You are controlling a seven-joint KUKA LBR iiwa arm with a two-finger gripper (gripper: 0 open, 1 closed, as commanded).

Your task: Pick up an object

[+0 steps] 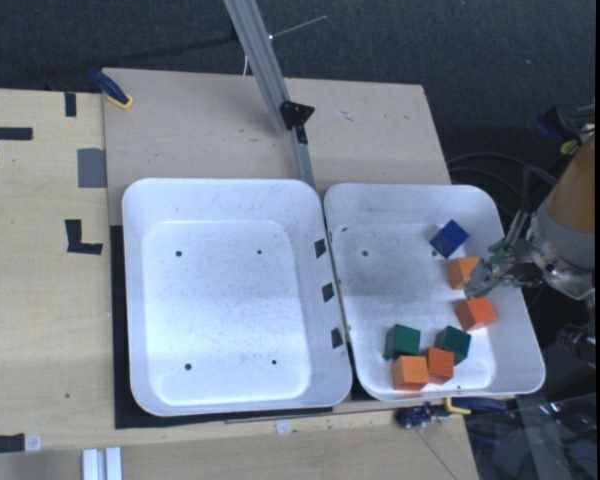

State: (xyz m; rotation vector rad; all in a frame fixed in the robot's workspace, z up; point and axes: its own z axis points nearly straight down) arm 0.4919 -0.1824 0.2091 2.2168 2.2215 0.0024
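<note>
While the gripper hangs low over the right edge of the right bin, its dark fingers are too small and blurred to judge, so I cannot tell whether they are spread or pressed together. Their tips sit right at an orange block, touching or nearly touching its right side; whether the block lies between them cannot be made out. Just below the tips lies a second orange block, close to the bin's right wall. Above and slightly left of the first orange block rests a blue block, turned on a diagonal.

Farther down, near the bin's front wall, four more blocks cluster together: a dark green block at the left, another dark green block at the right, and beneath them two orange blocks, the left orange block just beside the smaller right orange block.

Behind the gripper, the grey wrist and orange band of the arm enter from the right. The left bin sits side by side with the right one, their rims touching, on a black mat over the wooden bench. A grey metal pole slants across the bench above the bins.
</note>
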